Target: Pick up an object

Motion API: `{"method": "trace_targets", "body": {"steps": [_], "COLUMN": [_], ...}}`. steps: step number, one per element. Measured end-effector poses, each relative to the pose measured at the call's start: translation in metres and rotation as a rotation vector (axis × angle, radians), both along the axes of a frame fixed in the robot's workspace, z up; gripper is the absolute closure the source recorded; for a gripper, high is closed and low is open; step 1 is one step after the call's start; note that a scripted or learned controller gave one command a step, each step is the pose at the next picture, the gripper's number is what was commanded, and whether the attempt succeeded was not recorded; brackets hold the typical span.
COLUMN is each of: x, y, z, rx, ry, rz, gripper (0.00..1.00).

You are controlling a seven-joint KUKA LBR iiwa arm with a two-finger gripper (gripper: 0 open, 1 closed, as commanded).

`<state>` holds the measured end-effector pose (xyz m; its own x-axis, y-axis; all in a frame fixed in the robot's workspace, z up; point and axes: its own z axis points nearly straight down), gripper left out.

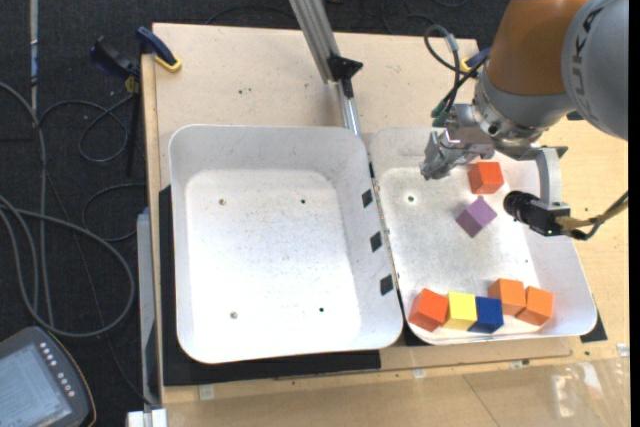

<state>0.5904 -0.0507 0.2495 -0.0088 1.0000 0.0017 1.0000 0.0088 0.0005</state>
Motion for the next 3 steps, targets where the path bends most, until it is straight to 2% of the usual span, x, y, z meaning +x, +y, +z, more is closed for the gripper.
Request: {"method": "trace_targets", "body": {"steps": [1, 3], "x": [0.016, 0.042], "y": [0.043, 0.136], "z": [-0.008, 0.001], "rx": [-0.001, 0.0], "ry": [-0.001, -0.002], "rz": [-0.001, -0.001], "gripper": [1.0, 1.0]}}
